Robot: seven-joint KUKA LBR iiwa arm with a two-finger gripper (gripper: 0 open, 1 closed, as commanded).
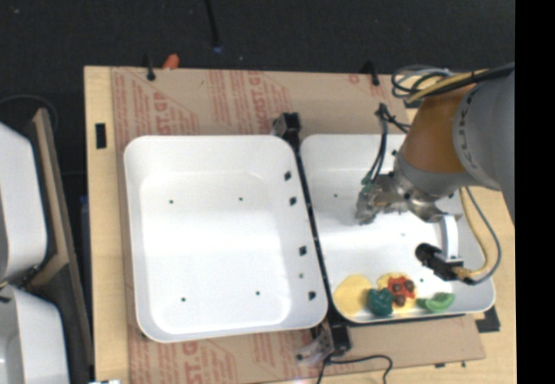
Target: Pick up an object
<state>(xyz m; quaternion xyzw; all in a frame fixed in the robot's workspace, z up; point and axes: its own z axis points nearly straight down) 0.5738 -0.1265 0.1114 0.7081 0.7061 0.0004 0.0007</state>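
Two white bins on the bench; gripper hangs low over the right bin, fingers' spacing unclear. Toys huddle in its near corner, well apart.

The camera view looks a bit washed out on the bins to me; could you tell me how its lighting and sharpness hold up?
Camera view: the left bin is bright, near overexposed, with soft shading along its walls; the surroundings beyond the bench are dark; the claw is blurry over the right bin; the small toys at the near edge are soft, their shapes hard to make out.
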